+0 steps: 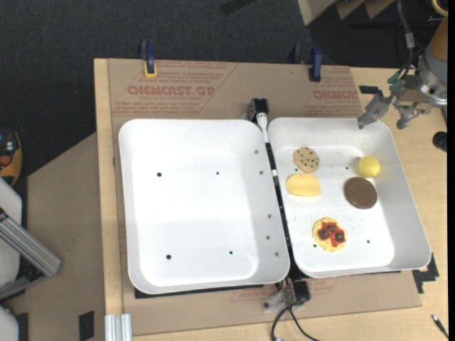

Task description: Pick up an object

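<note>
1. Over the far right corner of the right shallow white plastic bin (405, 190), the two-finger gripper (387, 114) hangs with its fingers spread wide and nothing between them.
2. Five small things lie in that bin: a round tan cookie with dark chips (306, 159), a pale yellow oblong piece (303, 185), a small yellow ball (368, 166), a flat dark brown disc (360, 192), and a little round pizza-like piece with red topping (329, 234). The left shallow white plastic bin (142, 190) sits alongside, touching the right one at the middle seam.
3. Risk, as I judge it: the brown disc and the cookie lie very flat, so fingers coming straight down could scrape the bin floor or slide over them without gripping.
4. Another risk: the yellow ball may roll away if one finger touches it first, and it sits near the brown disc, so a wide spread could catch both.
5. Descending where the gripper now hangs would likely strike the bin's rim.
6. Nearest to the gripper is the yellow ball, nearer the camera and slightly left of it, apart from the fingers; the pizza-like piece lies farthest.
</note>
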